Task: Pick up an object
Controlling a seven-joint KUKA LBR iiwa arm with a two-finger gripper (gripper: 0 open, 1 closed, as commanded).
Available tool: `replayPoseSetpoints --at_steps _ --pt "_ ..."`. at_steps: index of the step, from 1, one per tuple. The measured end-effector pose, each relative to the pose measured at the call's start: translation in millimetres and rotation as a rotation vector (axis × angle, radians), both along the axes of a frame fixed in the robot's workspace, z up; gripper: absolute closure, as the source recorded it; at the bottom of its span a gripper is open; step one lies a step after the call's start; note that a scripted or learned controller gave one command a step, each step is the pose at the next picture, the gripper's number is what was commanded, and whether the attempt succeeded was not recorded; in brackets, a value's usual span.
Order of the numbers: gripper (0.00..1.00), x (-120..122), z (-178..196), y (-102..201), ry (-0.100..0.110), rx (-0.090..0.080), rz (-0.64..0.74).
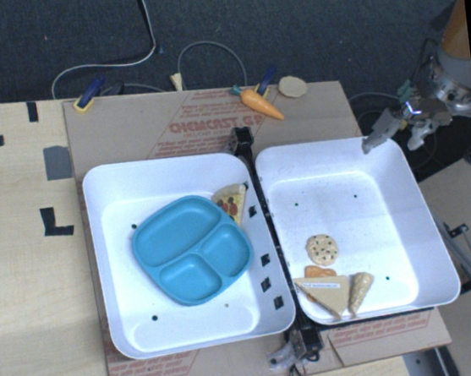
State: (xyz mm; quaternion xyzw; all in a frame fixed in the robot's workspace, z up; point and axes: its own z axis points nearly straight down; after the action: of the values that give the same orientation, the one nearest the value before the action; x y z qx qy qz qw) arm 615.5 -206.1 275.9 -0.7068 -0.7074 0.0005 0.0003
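In the right bin [390,198] lie a round cookie [321,250], a tan sandwich wedge [324,293] and a small beige cone-shaped piece [359,288], all near the front. The left bin [114,240] holds a blue divided plate [192,249] with a pizza slice [232,199] at its far right edge. My gripper [396,138] hangs over the right bin's far right corner, well away from the cookie. It is open, with nothing between its fingers.
A toy carrot [261,105] and a round beige disc [292,87] lie on the cardboard behind the bins. Cables run across the dark floor at the back. A black divider [259,222] separates the two bins.
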Motion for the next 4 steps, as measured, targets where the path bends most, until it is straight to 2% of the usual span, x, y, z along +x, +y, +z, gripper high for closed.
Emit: replayPoseSetpoints --at_steps 1,2,3,4 --pt "0.00 14.9 -195.4 41.3 -0.005 -0.004 0.002" --pt "0.00 55.1 -149.3 6.2 -0.007 -0.003 0.001" --pt "0.00 40.3 -188.3 71.7 0.004 0.003 0.005" --pt "0.00 -25.8 -188.7 101.5 -0.007 -0.002 0.001"
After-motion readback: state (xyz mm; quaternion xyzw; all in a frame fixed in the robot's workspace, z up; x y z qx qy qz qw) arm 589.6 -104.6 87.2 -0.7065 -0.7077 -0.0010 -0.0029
